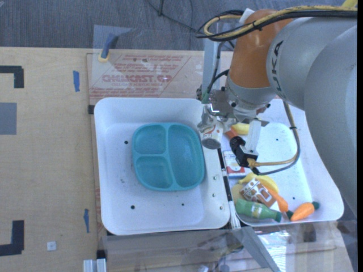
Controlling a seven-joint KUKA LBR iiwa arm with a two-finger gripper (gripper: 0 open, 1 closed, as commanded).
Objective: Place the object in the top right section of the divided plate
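Note:
The teal divided plate (168,154) lies in the left white bin (113,169), with nothing in any of its three sections. My gripper (211,123) hangs over the wall between the two bins, just off the plate's upper right corner. A small can (213,134) with a white and red label and a grey round end sits between its fingers, lifted off the bin floor. The grey arm with its orange band reaches in from the upper right and hides part of the right bin.
The right bin (295,152) holds toy food near its front: a yellow banana (266,181), a green bottle (258,211), a carrot (302,210) and a small brown box (256,192). A red and white card (232,164) lies by the divider. A wooden board (142,75) sits behind the left bin.

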